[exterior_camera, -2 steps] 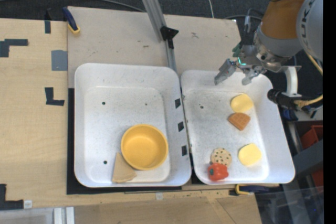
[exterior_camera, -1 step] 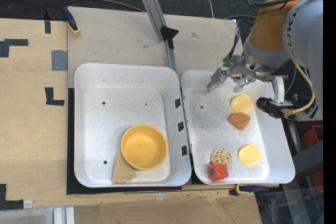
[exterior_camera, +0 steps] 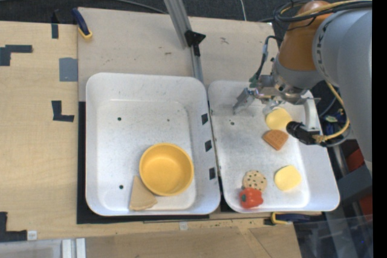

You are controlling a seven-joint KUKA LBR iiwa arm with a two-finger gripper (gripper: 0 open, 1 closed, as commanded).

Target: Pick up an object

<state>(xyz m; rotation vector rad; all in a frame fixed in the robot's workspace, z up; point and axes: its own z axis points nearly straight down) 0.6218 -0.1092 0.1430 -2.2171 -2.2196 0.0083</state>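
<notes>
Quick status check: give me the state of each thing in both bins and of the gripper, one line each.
Yellow bowl: upright, left bin, resting partly on the tan slice.
Tan slice: flat, partly under the bowl.
Cookie: flat, right bin.
Red pepper: lying by the cookie.
Yellow pieces: loose in the right bin.
Brown wedge: flat.
Gripper: above the right bin, holding nothing.

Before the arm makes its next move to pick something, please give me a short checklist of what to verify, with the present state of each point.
1. Gripper is over the right bin: ok.
2. Nothing sits between its fingers: ok, they look open and empty.
3. A target lies under the gripper: not ok, bare bin floor there; the nearest item, a yellow piece, lies beside the wrist.
4. Items are apart enough to grasp: partly ok; cookie touches the red toy.
5. Left bin's bowl is free: not ok, it rests on a tan piece.
</notes>
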